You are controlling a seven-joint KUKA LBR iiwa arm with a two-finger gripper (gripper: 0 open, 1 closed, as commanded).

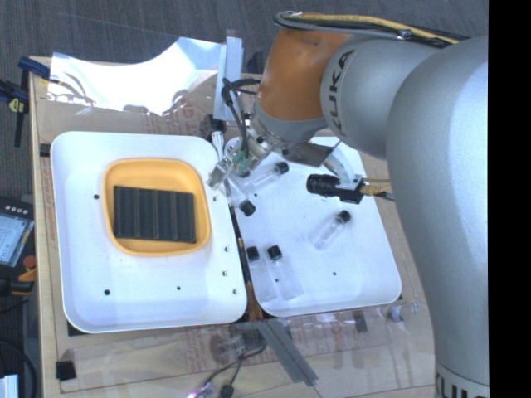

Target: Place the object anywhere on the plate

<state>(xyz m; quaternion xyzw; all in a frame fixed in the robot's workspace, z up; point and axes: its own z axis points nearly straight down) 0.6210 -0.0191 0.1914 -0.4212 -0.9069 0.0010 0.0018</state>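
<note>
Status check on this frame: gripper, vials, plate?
Gripper low at right bin's left edge, grip unclear. Clear vials with black caps loose in right bin. Yellow plate in left bin, dark ridged insert, no vial on it.

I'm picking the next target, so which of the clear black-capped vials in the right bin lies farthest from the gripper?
The clear plastic vial with a black cap at the right white bin's near edge, below the other vials, farthest from the gripper.

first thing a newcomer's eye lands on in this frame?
Probably the big grey KUKA arm with its orange band, filling the right side and reaching in over the right bin. Next, the yellow plate with a dark ribbed block on it, sitting in the left bin. Then the clear, dark-capped vials scattered in the right bin, with the gripper near that bin's upper left corner.
</note>
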